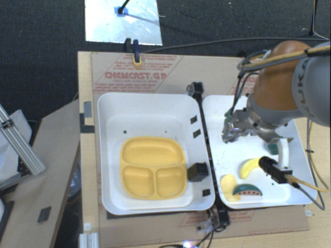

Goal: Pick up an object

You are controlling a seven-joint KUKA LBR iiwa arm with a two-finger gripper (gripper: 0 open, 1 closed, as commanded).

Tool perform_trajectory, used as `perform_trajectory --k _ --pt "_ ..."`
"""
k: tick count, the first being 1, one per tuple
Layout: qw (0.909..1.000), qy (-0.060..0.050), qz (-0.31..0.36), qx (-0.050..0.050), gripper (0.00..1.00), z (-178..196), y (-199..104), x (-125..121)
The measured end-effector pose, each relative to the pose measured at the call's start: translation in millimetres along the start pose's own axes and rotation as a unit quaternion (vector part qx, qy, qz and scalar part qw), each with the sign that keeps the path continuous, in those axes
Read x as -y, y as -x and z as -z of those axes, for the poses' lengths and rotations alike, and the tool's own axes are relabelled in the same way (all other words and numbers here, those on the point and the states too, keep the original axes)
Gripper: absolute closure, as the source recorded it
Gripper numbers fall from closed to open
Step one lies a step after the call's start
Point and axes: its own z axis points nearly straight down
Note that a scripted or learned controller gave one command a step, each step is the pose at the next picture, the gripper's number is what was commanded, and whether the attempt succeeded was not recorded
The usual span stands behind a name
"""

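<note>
In the right bin (217,107), my gripper (230,132) hangs low over the bare white floor of the left half. Nothing is visible in it. A small yellow banana (250,167) lies below and to the right of it, a short way off. Nearer the front wall sit a round yellow piece (228,183) and a watermelon slice (247,191) with a green rind. A white and teal object (280,151) lies to the right, partly hidden by the wrist.
The left bin (111,112) holds a yellow divided tray (153,167). A black block (197,172) sits against that bin's right wall. The arm's grey and orange body (282,84) covers the right bin's far right corner.
</note>
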Motion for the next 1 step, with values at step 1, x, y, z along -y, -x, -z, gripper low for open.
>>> perform_trajectory --k 1 --pt "1.0 0.0 0.001 0.0 1.0 12.5 -52.3 0.7"
